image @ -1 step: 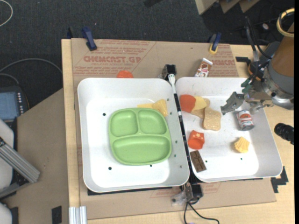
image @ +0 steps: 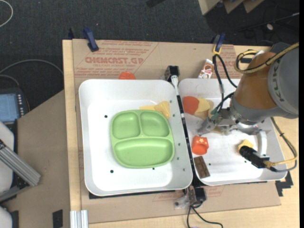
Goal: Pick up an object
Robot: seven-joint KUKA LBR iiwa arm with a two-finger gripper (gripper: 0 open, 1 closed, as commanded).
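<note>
Now I see tool [image: 212,125] low in right bin [image: 228,175]; can't tell its state. Red-orange block [image: 200,145] just below-left of tool, yellow piece [image: 203,107] just above; wrist sits over middle, I judge, to reach either.

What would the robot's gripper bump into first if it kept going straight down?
Probably the bare white floor of the right bin. The gripper points down between the round red piece and the small orange-red block; depth is unclear.
</note>
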